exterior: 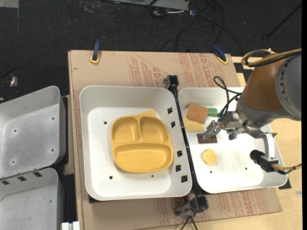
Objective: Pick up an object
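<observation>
1. Object candidates sit in the right bin (268, 176): one brown block (196, 112), one green piece (211, 111) behind it, one pale yellow slab (193, 125), one small yellow lump (209, 156).
2. The end effector (211, 132) hovers just right of the slab; I cannot tell its finger state.
3. Crowding near the block could spoil a grab.
4. The left bin (91, 128) holds one yellow tray (142, 144).

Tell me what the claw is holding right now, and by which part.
Cannot be told. The claw sits low over a small dark piece in the right bin, hiding any hold.
</observation>
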Controlling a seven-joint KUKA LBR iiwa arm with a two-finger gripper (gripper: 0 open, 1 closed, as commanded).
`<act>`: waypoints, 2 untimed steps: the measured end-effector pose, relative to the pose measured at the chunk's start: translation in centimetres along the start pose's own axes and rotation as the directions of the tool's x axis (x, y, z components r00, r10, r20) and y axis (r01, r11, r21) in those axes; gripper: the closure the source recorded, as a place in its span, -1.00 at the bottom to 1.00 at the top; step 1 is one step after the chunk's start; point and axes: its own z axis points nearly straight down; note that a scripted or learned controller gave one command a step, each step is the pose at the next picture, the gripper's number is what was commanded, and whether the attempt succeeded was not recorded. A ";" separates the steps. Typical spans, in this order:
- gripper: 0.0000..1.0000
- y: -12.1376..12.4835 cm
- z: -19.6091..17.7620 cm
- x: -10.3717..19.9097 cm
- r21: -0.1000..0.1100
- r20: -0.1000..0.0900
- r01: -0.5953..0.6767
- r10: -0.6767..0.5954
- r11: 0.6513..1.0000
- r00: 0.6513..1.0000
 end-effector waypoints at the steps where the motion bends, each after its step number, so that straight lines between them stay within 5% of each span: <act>1: 1.00 0.1 -1.3 -0.1 -0.005 0.001 -0.001 0.001 1.000 1.000; 2: 1.00 1.1 -6.3 0.5 -0.010 0.002 0.005 -0.005 1.000 1.000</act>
